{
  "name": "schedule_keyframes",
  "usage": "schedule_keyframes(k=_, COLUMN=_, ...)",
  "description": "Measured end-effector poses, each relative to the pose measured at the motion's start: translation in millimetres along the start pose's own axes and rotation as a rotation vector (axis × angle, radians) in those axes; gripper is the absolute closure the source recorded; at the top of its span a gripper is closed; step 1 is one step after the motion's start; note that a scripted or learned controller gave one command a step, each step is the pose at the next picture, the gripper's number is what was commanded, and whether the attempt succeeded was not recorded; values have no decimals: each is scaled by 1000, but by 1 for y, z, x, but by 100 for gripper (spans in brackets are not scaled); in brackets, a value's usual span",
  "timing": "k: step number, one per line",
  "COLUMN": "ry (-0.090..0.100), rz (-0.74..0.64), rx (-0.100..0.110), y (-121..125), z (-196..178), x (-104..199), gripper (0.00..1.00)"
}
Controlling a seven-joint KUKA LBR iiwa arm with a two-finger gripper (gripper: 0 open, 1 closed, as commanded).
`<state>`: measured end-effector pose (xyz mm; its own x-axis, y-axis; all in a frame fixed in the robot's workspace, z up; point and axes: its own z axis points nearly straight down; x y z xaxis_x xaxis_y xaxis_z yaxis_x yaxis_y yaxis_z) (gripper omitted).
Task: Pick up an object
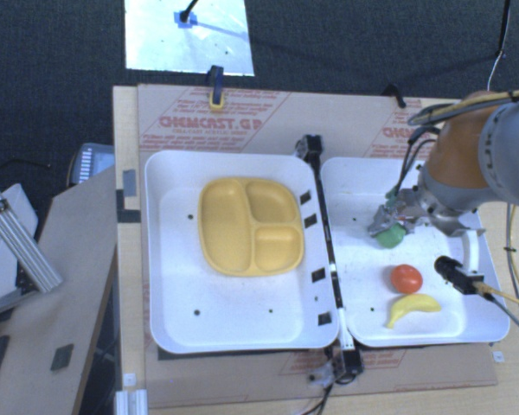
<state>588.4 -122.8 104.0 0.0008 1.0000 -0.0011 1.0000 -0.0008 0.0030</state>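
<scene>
Toward the far middle of the right-hand shallow white bin [360,187], the two-finger gripper [391,221] sits low over the bin floor, carried by the grey arm with its orange band [467,156] reaching in from the right. Directly at the gripper's tip lies a small green rounded object [389,237], touching or very nearly touching the metal. Whether the gripper is spread or closed, and whether it grips the green piece at all, cannot be told from this slanted angle. Nearer the camera in the same bin rests a round red tomato-like ball [406,277], clear of the green object. Just beside it on the near side lies a small yellow banana [413,308], curved and flat on the floor close to the front wall. The left-hand shallow white bin [173,296] holds a yellow plastic plate with three compartments [246,226], lying flat around its middle. Both bins stand side by side on a pale brown sheet with red lettering [242,119], their inner walls meeting along a line of black clips [315,223].
</scene>
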Motion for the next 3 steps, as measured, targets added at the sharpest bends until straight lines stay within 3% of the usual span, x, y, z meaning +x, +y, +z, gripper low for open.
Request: schedule_keyframes(k=3, ry=-1, rz=-5, rx=-5, y=8, z=-165, x=-14, gripper=100)
